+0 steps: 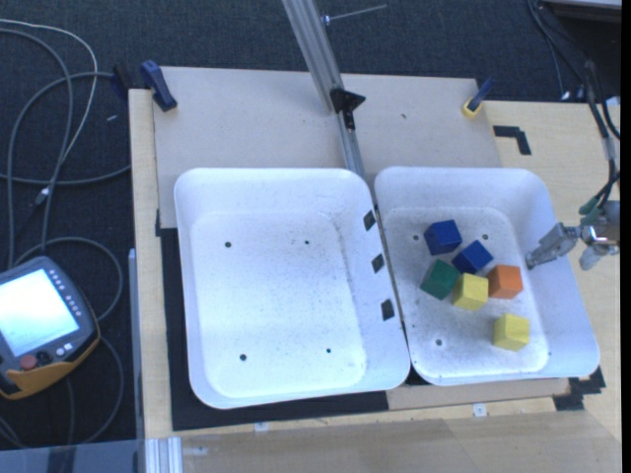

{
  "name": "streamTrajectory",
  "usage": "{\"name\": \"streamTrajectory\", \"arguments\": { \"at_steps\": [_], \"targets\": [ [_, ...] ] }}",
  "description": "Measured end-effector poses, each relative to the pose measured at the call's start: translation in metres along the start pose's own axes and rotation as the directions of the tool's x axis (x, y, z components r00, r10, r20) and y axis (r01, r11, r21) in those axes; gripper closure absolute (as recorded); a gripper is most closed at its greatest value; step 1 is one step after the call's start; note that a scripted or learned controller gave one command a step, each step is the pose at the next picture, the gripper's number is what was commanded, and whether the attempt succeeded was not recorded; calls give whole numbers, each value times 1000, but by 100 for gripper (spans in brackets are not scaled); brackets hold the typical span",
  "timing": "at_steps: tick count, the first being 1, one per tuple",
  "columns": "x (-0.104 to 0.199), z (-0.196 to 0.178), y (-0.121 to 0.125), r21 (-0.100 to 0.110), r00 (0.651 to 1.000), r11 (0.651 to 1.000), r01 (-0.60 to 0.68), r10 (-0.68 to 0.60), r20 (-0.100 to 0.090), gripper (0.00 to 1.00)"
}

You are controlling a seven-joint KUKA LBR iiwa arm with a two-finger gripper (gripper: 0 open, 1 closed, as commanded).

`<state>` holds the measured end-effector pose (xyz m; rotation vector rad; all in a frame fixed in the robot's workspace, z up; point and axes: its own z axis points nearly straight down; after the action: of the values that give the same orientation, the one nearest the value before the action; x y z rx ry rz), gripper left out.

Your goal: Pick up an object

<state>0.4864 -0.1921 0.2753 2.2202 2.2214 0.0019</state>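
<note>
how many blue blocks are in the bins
2, both in the right bin: one blue block at the back of the cluster, the other blue block just in front, beside the orange block.

Light is even and fairly bright — the bins [286,190] glow white without harsh glare. Shadows stay soft and short under the blocks [471,289]. Detail is slightly soft and grainy; the handheld screen [35,313] is blown out — pale blue-white.

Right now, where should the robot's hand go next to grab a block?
Probably a short move left and down toward the orange block. The hand sits at the right bin's rim, holding nothing, and that block lies nearest, at the edge of the cluster.
</note>
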Motion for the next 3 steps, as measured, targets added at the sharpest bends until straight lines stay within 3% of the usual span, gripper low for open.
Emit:
{"name": "streamTrajectory", "arguments": {
  "at_steps": [1, 2, 3],
  "targets": [
    [29, 141, 31, -7, 1000, 1000, -1, 1, 4, 0],
    [46, 87, 7, -4, 1000, 1000, 1, -1, 1, 0],
    [65, 180, 28, 9, 1000, 1000, 2, -2, -3, 0]
  ]
}}
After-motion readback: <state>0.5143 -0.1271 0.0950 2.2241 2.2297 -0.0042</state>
